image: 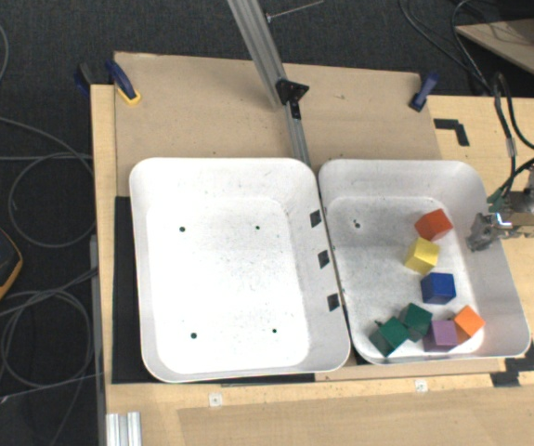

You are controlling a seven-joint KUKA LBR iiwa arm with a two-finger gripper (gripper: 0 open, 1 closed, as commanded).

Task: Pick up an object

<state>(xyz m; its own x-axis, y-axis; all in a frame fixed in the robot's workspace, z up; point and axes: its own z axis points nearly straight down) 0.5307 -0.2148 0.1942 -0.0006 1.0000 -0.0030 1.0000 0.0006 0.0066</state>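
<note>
Over the right bin's point(495, 277) rim, the gripper point(483, 234) — aperture unreadable — touches nothing visible.

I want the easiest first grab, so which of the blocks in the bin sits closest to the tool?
The red-orange block, topmost in the right bin, lies nearest the tool; the yellow block sits just below it, slightly farther.
</note>
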